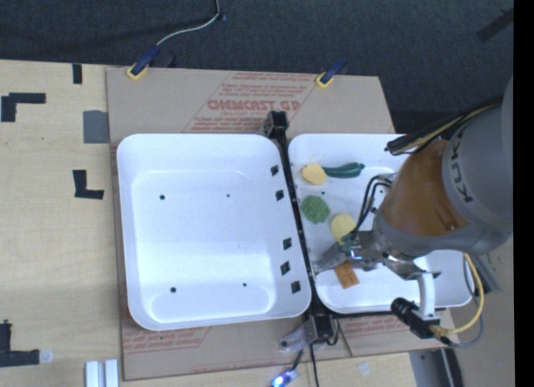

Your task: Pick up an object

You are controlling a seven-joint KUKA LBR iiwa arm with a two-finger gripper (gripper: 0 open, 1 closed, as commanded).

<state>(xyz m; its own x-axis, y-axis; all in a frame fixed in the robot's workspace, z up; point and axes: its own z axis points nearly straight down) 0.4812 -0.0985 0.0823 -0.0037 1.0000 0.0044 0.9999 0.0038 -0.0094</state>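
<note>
- Arm (450,185): grey metal housing with an orange band above the wrist, reaching in from the right over the right bin (375,148).
- Claw (344,256): low over the right bin's near part; whether it is released or clenched cannot be told from this angle.
- Orange-brown block (346,276): small, boxy, lying on the right bin's floor just below the claw; not seen gripped.
- Yellow rounded piece (314,174): smooth, near the bin's far left corner, beside a slender dark green curved piece (344,170).
- Green knobbly piece (314,208): rough-textured, close to the divider; a second pale yellow rounded piece (342,226) lies next to it, near the claw.
- Left bin (200,231): shallow white plastic, rounded corners, smooth floor with small dark dots.
- Bench (50,210): pale wood-toned top with black tape marks; both bins rest on a brown cardboard sheet (250,106) with red printing, clipped at its far corners.
- Background: dark carpet-like floor (334,10) with a thin cable across it.
</note>
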